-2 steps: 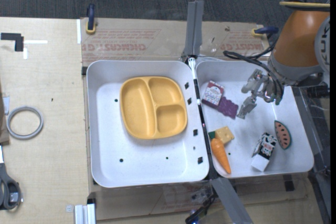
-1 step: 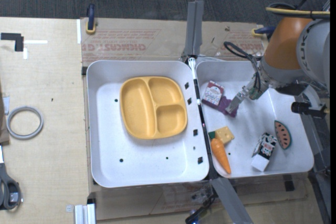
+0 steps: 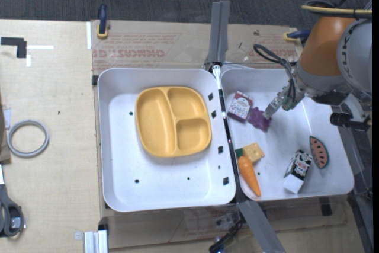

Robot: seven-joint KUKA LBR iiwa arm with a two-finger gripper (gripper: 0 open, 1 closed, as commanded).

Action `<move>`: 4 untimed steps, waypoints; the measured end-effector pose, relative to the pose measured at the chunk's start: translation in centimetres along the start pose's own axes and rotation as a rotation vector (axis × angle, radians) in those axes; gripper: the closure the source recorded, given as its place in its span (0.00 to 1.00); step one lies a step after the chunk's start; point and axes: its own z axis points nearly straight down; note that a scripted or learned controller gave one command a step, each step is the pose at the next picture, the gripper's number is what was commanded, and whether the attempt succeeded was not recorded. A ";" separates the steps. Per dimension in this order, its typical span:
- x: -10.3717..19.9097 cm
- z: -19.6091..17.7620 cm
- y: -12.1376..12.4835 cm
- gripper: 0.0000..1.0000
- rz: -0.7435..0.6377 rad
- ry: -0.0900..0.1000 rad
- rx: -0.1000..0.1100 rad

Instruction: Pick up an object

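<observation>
Cardboard (image 3: 151, 47) lettering mirrored, arm (image 3: 346, 47) "KU"

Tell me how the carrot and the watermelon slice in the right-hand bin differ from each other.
The carrot is orange with a green top; the watermelon slice is red with dark seeds and a green rind. The carrot is a long tapering cone, the watermelon slice a short curved wedge. The carrot lies against the bin's left wall beside a cracker-like piece; the watermelon slice sits near the right wall, by a small cow-patterned carton. Both look like toy food lying in the right bin.
</observation>
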 end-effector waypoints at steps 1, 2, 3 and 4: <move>0.0 0.0 0.0 0.00 0.000 0.000 0.000; 3.0 1.0 0.7 0.00 0.261 0.005 0.003; 4.7 -9.0 6.8 0.00 0.331 0.003 0.003; 4.3 1.0 0.5 0.00 0.543 0.004 0.005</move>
